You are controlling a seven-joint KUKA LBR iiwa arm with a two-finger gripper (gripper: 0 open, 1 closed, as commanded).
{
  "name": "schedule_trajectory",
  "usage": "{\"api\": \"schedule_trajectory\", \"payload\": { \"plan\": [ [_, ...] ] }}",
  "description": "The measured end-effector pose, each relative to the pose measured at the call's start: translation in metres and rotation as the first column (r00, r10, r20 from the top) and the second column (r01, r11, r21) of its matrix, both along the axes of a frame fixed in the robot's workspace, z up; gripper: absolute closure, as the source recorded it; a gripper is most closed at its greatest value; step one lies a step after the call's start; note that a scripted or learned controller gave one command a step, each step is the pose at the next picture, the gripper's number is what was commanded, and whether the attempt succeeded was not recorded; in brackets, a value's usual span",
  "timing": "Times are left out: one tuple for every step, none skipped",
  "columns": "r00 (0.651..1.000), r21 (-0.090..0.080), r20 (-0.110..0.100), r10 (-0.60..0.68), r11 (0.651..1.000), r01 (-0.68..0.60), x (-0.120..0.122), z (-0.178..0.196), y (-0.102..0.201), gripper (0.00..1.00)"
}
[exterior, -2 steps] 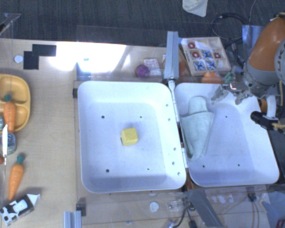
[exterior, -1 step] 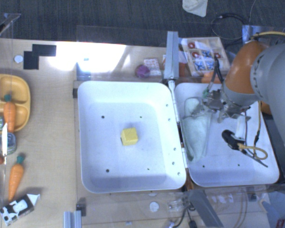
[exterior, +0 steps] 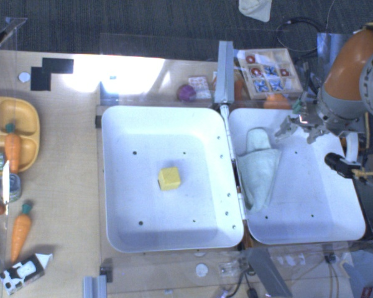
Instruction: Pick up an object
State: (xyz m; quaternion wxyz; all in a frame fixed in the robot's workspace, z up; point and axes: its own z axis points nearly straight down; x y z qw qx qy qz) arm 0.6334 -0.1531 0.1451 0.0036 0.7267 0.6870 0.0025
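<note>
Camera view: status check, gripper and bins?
Gripper over the right bin's far edge, nothing between its fingers. Yellow block lies mid left bin, untouched. White cloth along right bin's left side. Nothing blocking the block.

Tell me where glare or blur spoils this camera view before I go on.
Camera view: strong glare washes out the bench strip behind the left bin; the yellow block stays clear with a soft shadow; the gripper over the right bin looks slightly blurred.
</note>
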Motion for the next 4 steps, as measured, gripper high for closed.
{"api": "schedule_trajectory", "payload": {
  "plan": [
    [0.996,0.000,0.005,0.086,0.996,-0.086,0.039,-0.055,0.048,0.00],
    [0.951,-0.003,0.006,0.309,0.951,-0.309,0.023,-0.054,0.063,0.00],
    [0.936,-0.005,0.008,0.351,0.936,-0.351,-0.010,-0.053,0.062,0.00],
    [0.902,-0.009,0.012,0.432,0.902,-0.432,-0.045,-0.052,0.065,0.00]
  ]
}}
